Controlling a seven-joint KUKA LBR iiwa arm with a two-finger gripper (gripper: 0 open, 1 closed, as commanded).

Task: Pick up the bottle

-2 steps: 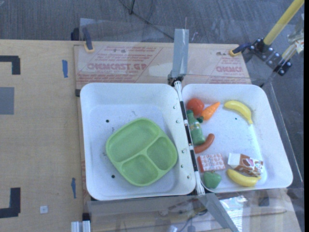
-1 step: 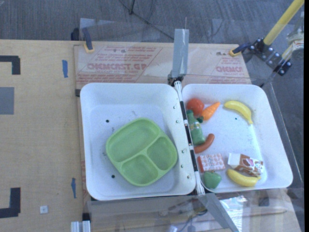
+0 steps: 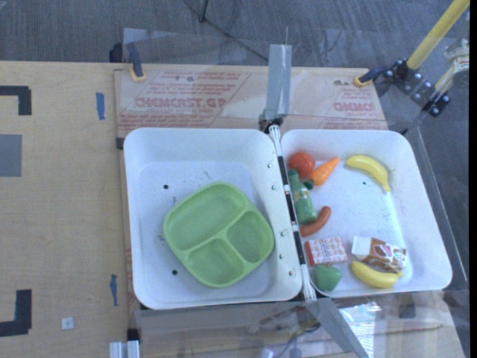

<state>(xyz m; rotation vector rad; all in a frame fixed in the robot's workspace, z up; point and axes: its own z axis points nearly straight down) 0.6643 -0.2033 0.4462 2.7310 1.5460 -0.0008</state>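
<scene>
Framing bins: left bin (image 3: 141, 162) and right bin (image 3: 417, 222), touching along a centre divider (image 3: 287, 200).
Plate (image 3: 218, 233): green, three sections, in the left bin; no part in this pick.
Bottle (image 3: 302, 201): green, lying flat in the right bin, tight against the divider wall, on the side farthest from where the arm comes in.
Bottle axis: runs along the divider, far end to near end of the bin; a grip should likely close across it, left to right.
Crowding: tomato (image 3: 302, 161) at its far end, carrot (image 3: 325, 171) just beside that, sausage (image 3: 316, 221) touching its near end.
Clear flank: the bottle's right side, mid-length, looks bare.
Risk: the wall side probably leaves little room for one pad.
Progress: bottle not yet lifted.
</scene>
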